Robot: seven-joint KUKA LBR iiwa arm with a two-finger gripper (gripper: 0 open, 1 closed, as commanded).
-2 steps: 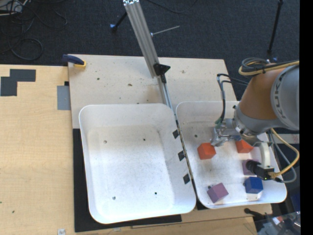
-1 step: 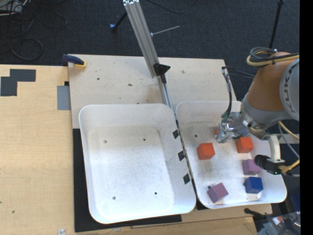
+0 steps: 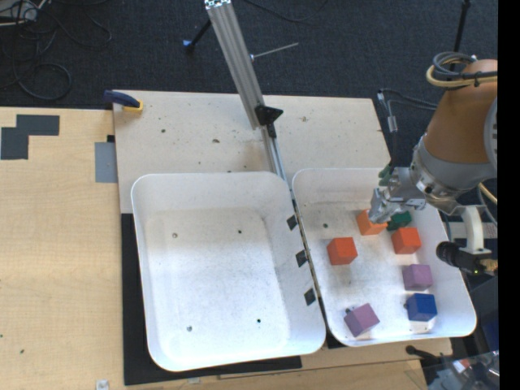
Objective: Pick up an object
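Hovering low in the right bin [image 3: 455,319], the gripper [image 3: 383,211] meets an orange block [image 3: 370,225]; finger state cannot be told. Block looks light, rigid, best pinched across flat sides.

Place: a robotics lab, a test cell rather than a home or shop.
Worktop [image 3: 57,242]: pale plywood with grey patches, speckled and scuffed.
Bins: two shallow white bins [image 3: 211,275] side by side, divided by a strip with black clips.
Arm [image 3: 459,136]: an industrial grey and orange robot reaching in from the right.
Rig: a slanted aluminium rail [image 3: 240,59] topped with a checkered marker [image 3: 218,1].
Floor [image 3: 341,31]: dark carpet strewn with loose black cables [image 3: 32,6] and a stand.
Props: plain coloured blocks [image 3: 342,250] in orange, purple and blue, test pieces.
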